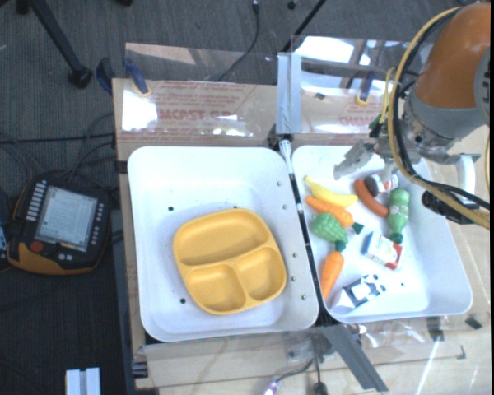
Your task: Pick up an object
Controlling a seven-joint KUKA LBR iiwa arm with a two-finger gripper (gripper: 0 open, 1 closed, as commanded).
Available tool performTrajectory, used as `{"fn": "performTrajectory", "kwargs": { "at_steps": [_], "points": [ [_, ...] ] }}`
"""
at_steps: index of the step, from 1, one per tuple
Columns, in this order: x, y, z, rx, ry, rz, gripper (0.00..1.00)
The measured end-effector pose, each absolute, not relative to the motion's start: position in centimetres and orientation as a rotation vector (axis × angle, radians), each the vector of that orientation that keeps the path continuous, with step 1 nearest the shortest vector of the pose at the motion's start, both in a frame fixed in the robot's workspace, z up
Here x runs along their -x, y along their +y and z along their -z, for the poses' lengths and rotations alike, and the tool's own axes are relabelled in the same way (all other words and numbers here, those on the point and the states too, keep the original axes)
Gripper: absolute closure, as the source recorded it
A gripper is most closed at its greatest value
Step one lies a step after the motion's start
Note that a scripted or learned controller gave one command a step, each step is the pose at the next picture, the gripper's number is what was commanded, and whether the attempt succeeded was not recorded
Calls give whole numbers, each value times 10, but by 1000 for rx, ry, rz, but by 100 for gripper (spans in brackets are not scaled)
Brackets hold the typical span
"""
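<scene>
The right white bin (445,295) holds several toy foods. A yellow banana (329,192) lies over an orange carrot (333,211) and a green broccoli (329,229). A red-orange sausage (372,197) lies beside a green cucumber (398,208). Nearer the front are a white and red box (384,251), a second carrot (332,271) and a black and white piece (362,290). My gripper (366,169) hangs open over the back of this bin, just above the sausage, with nothing between its fingers.
A yellow divided plate (229,259) sits in the left bin (156,188). The ridge between the two bins (300,220) runs just left of the toys. Clear plastic sheeting (198,109) stands behind both bins. A teach pendant (62,225) lies on the floor at left.
</scene>
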State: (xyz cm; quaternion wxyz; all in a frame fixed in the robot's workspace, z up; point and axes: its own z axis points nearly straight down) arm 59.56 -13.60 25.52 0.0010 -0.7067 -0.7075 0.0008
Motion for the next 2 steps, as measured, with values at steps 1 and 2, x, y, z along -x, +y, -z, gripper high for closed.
{"fn": "performTrajectory", "kwargs": {
  "at_steps": [1, 2],
  "points": [
    [-576, -159, -95, 2233, -2210, 0, 0],
    [-576, -160, -104, 2235, -2208, 1, 100]
  ]
}}
